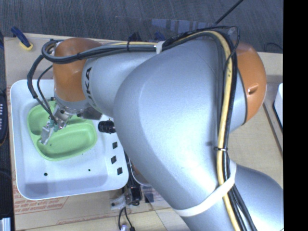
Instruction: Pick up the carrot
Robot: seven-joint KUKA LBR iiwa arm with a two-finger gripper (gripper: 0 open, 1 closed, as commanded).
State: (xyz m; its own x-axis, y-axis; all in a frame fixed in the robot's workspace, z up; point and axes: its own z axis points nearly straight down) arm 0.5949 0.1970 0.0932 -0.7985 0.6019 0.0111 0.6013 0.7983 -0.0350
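My gripper [48,132] hangs low in the left white bin [21,177], right over a light green dish [72,141] that lies in the bin's left half. Its tip points down and to the left onto the dish's inner surface. The orange wrist band [70,76] sits just above it. The grey arm [178,129] crosses most of the view and hides the bin's right side and what lies beyond it.
A blue and yellow tool [21,38] lies on the bench at the far left corner. A corner of another white bin [279,102] peeks out at the right edge. Cables loop around the wrist. Printed cardboard [43,203] lies under the bin's front edge.
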